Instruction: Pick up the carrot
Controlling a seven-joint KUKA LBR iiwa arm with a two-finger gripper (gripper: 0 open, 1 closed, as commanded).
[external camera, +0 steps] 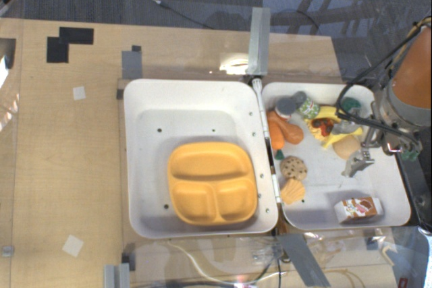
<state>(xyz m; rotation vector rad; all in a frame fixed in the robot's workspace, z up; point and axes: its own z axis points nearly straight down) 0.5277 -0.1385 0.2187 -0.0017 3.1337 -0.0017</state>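
A pale wooden worktop carries two shallow white bins side by side, with dark carpet beyond its far edge and black patches near its far left corner. The left bin holds a yellow divided tray toward its near edge. The right bin is crowded: the carrot lies against its left wall, just beside an orange-brown lump. A grey disc and a small green-labelled can sit at the far edge, a banana near the middle, a cookie and a ridged yellow piece along the left wall toward the near corner, and a small carton at the near edge.

The arm enters over the right bin's right edge, orange band uppermost. Its end effector hangs low over the bin's right half, well apart from the carrot; nothing shows between its fingers, and whether they are wide or narrow cannot be told.
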